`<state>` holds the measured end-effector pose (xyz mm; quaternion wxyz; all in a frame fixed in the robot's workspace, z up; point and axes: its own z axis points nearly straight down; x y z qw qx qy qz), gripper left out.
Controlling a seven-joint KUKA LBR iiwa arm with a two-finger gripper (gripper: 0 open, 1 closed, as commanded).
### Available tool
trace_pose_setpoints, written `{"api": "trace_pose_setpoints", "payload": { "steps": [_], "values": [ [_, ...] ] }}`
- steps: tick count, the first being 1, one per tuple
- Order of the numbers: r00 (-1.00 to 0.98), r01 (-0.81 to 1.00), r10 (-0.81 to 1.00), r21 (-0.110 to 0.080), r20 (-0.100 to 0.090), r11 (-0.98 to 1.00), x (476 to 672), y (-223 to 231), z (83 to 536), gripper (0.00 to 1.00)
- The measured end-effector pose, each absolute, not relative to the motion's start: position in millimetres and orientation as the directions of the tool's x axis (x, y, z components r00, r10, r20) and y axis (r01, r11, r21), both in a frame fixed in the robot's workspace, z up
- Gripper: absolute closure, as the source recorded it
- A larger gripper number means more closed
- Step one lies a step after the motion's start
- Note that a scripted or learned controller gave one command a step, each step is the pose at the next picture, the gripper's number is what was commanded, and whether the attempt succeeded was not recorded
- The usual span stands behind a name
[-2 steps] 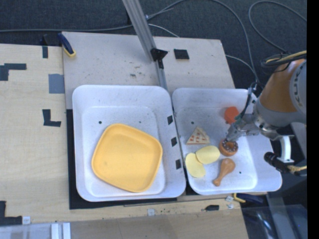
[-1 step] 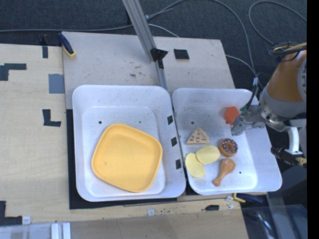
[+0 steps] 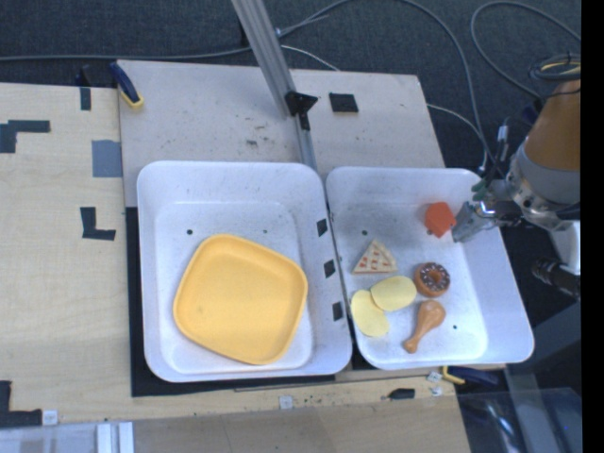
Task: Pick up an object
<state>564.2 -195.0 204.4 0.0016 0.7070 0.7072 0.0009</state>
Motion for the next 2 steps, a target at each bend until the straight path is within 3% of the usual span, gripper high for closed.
{"api": "trace_pose_setpoints", "payload": {
  "steps": [1,2],
  "values": [
    [-0.001,1.000,1.000,0.001,0.000,0.001,564.6,-195,227,1.00],
    [-0.005,1.000,1.000,0.000,0.001,0.005,576.6,-138,235,1.00]
  ]
}}
